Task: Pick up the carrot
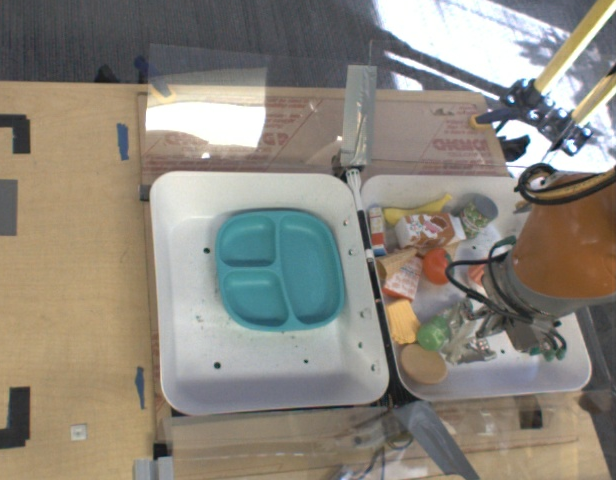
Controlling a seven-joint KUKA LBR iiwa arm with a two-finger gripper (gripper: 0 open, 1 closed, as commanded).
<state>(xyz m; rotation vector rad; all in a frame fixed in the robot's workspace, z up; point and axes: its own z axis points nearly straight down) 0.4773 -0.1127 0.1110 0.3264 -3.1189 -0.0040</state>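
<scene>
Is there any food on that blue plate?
No, the teal divided plate in the left bin has nothing in its compartments.

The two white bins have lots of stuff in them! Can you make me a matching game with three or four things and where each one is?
Things:
1. teal divided plastic plate
2. yellow banana-shaped toy
3. round tan disc
4. robot's metal hand

Places:
A. near front corner of the right bin
B. middle of the left bin
C. low over the front of the right bin
D. back of the right bin

Pairs: 1-B, 2-D, 3-A, 4-C
</scene>
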